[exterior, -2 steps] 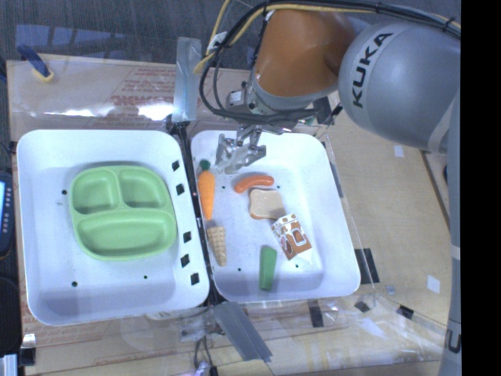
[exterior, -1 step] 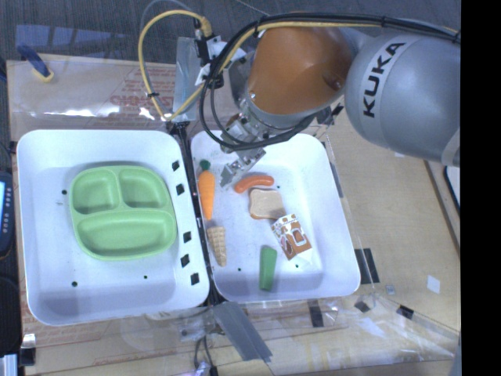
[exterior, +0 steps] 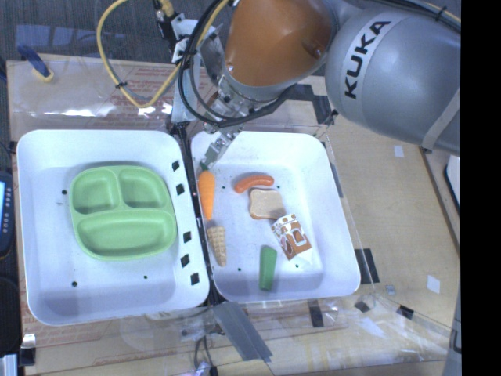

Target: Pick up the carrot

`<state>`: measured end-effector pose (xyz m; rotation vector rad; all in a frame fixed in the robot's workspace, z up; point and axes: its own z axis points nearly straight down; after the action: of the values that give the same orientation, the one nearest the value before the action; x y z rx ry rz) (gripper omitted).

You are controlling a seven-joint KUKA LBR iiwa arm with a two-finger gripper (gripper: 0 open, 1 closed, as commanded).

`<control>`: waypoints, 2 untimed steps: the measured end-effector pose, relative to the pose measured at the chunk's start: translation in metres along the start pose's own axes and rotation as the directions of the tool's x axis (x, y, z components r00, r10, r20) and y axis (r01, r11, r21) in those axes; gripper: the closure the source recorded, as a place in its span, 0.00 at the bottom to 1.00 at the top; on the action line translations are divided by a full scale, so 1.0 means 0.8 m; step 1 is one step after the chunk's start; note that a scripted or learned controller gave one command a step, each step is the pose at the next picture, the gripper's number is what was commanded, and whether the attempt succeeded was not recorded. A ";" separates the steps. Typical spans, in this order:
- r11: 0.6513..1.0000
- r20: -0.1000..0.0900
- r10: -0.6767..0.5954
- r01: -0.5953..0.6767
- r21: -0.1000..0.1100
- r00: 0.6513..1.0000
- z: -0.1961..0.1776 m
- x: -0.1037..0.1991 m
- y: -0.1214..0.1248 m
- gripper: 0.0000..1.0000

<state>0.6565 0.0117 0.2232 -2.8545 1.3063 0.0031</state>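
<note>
The carrot [exterior: 206, 194] lies along the left wall of the right bin [exterior: 333, 186]. The gripper [exterior: 213, 152] hovers above its top end; finger state cannot be told.

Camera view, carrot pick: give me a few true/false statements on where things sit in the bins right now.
1. The carrot lies in the right bin, along its left wall. True.
2. The green tray sits in the right bin. False: it is in the left bin.
3. The gripper holds the carrot. False: it is above the carrot's top end, nothing between the fingers.
4. The sausage lies above the bread slice in the image. True.
</note>
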 end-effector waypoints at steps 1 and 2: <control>0.824 0.003 -0.567 0.567 -0.001 0.824 0.040 -0.021 -0.017 1.00; 0.950 -0.001 -0.312 0.312 -0.001 0.950 -0.011 -0.040 -0.034 1.00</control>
<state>0.6564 0.0538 0.2325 -3.0253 0.8395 0.0019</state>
